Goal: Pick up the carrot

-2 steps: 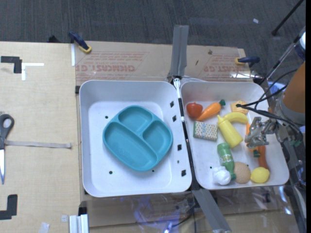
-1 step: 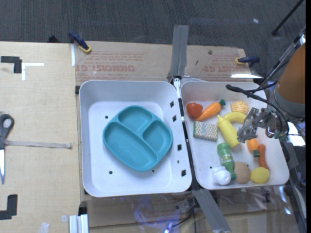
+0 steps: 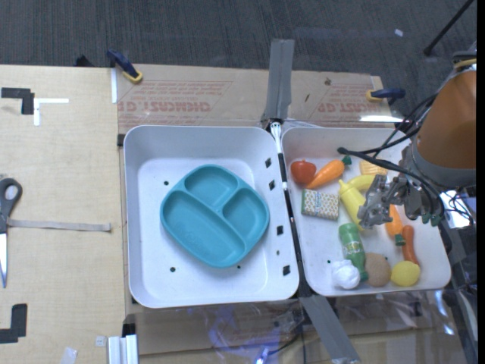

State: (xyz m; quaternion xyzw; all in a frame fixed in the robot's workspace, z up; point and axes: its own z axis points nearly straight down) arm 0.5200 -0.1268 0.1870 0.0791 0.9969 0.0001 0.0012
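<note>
Camera view: two white bins side by side on the table [image 3: 53, 173]. Left bin [image 3: 140, 203] has a blue divided plate [image 3: 215, 214] lying flat near its middle, w/ three compartments. Right bin [image 3: 314, 268] has the toy food.

The carrot [image 3: 326, 174] lies in the right bin's upper left part, tilted, green tip up toward the right, its thick end just beside a red tomato [image 3: 302, 171]. Below it a small yellow-green sponge block [image 3: 320, 204]. Yellow banana-like pieces [image 3: 352, 196] sit to the right of the block. A green bottle [image 3: 352, 242] lies lower down, w/ a white ball [image 3: 346, 276], a brown potato-like thing [image 3: 377, 269] and a lemon [image 3: 405, 273] along the bin's bottom edge. Another small orange piece [image 3: 401, 230] sits near the right wall.

Arm comes in from the right, orange band [image 3: 453, 123] over the bin's right side. The claw [image 3: 374, 207] hangs over the yellow pieces, right of the carrot and apart from it; can't tell how wide it is. Scissors [image 3: 6, 226] lie at the table's far left edge.
</note>
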